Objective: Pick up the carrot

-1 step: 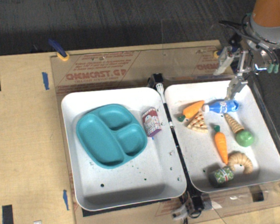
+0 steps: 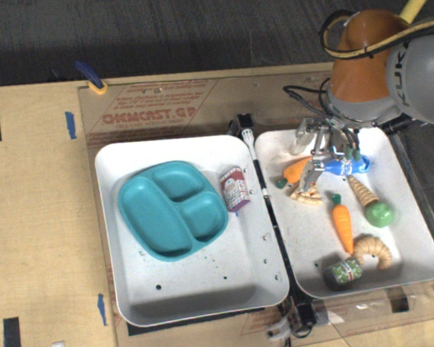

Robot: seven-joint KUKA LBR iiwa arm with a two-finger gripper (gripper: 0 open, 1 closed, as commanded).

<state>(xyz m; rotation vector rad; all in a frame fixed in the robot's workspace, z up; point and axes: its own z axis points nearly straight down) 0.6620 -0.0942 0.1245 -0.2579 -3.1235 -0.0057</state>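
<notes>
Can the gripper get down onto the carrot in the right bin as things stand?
Probably yes: the carrot lies uncovered on the right bin's floor, apart from its neighbours, and the gripper hovers just beyond it.

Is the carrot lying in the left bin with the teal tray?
No. The carrot lies in the right bin, between the croissant and the gripper.

A robotics lab: two shallow white plastic bins [image 2: 124,239] on a cardboard-covered bench [image 2: 39,224], blue tape marks [image 2: 70,124] at upper left.
</notes>
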